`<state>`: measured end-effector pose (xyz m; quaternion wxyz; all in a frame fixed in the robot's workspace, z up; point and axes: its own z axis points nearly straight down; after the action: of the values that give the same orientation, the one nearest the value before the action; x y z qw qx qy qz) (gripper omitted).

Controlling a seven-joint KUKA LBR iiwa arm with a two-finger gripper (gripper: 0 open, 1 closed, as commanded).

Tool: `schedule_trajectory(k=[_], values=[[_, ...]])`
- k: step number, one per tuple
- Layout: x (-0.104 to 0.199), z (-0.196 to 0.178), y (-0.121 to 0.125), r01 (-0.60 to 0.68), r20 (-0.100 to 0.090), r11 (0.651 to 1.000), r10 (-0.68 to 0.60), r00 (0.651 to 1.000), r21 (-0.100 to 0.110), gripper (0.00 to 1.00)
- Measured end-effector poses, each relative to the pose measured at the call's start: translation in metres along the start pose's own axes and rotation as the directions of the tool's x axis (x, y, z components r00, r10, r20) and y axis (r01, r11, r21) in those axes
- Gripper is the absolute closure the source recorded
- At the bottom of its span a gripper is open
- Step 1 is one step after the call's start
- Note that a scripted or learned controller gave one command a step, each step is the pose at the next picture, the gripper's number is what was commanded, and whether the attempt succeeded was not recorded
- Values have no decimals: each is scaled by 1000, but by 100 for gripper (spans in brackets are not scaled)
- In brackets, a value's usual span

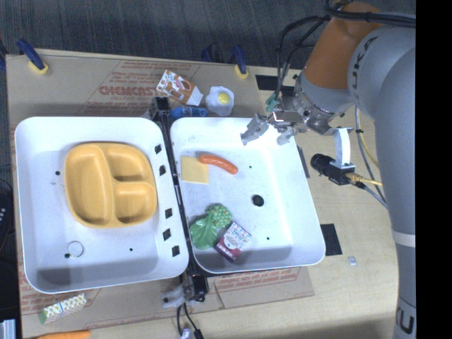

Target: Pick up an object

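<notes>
My gripper (270,133) hangs over the back right part of the right bin (300,210), its two fingers spread apart and open with nothing between them. Left of and below it in that bin lie an orange carrot-like piece (218,163) and a yellow cheese square (195,169). A green leafy toy (208,225) and a dark red packet (233,240) rest near the bin's front. A small black spot (258,201) marks the bin floor.
The left bin (35,210) holds a yellow divided tray (109,183). Behind the bins sit a small printed carton (174,86), a blue item (188,111) and a white and yellow egg toy (220,99). Cables and a black fitting (332,168) hang right of the right bin.
</notes>
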<state>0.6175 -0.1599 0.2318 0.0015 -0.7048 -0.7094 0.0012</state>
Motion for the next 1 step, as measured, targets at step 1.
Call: schedule_trajectory(k=[1], values=[[16,119,-1,26,0,1000,-26,1000,3,0]])
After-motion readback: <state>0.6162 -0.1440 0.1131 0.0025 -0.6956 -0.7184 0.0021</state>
